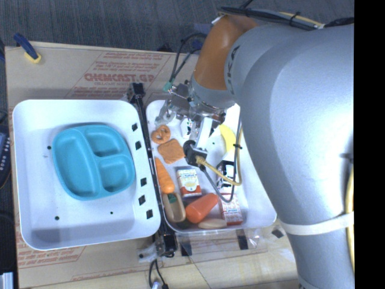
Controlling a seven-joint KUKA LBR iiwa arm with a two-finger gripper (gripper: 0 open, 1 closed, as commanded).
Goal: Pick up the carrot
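Carrot [163,176] lies along right bin [260,200] left wall, narrow end up-frame; gripper [182,114] state unclear.

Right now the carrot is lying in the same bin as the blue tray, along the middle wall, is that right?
Not quite. The camera view shows the carrot in the other bin, the cluttered one, along the middle wall; the blue tray is in the neighbouring bin.

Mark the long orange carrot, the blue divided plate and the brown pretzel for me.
Long orange carrot [163,176]: camera view, middle of its body.
Blue divided plastic plate [73,166]: camera view, floor of its large compartment.
Brown twisted pretzel [160,133]: camera view, its middle.
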